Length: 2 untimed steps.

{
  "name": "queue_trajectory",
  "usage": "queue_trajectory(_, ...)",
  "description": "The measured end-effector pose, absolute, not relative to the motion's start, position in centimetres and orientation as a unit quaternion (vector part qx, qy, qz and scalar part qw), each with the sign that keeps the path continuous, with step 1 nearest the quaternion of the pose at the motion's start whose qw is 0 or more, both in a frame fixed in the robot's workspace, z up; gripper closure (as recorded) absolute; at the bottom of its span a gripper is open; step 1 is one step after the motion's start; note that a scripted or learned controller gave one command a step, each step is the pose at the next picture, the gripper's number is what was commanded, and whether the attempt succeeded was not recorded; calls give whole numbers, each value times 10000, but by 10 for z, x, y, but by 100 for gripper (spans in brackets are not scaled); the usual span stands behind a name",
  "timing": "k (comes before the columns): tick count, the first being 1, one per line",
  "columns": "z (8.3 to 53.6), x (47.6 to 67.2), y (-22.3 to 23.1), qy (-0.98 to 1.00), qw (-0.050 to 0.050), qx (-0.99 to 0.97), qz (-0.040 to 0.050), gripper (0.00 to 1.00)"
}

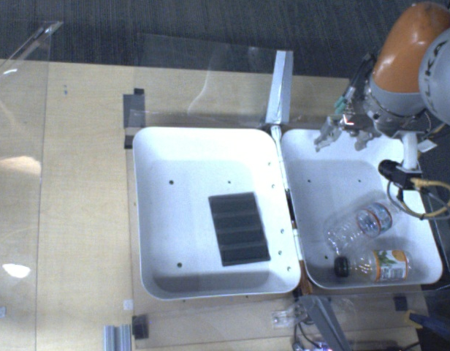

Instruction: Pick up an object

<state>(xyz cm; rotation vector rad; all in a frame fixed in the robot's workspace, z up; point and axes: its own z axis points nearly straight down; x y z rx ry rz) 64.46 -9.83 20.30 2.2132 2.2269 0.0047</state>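
My gripper (342, 139) hangs over the far edge of the right bin (313, 196), its two fingers spread open with nothing between them. A clear plastic bottle (359, 227) with a blue-and-white label lies in the near part of that bin. Beside it, closer to the front rim, lies a second bottle (372, 265) with a black cap and an orange-and-green label. A flat black ribbed block (239, 228) rests in the middle of the left bin (159, 196). The gripper is well above and behind both bottles.
The grey arm with its orange band (407, 46) fills the upper right. A black cable (415, 189) loops over the right bin's right side. A metal divider post (279, 86) stands behind the gap between the bins. Clear plastic panels surround the bench.
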Motion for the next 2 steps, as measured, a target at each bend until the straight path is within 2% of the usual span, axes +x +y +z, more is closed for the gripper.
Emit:
queue_trajectory(1, 200, 650, -96, 7001, 23, 7140, 35, 0)
queue_trajectory(2, 88, 619, -140, 6933, 35, 7207, 31, 0)
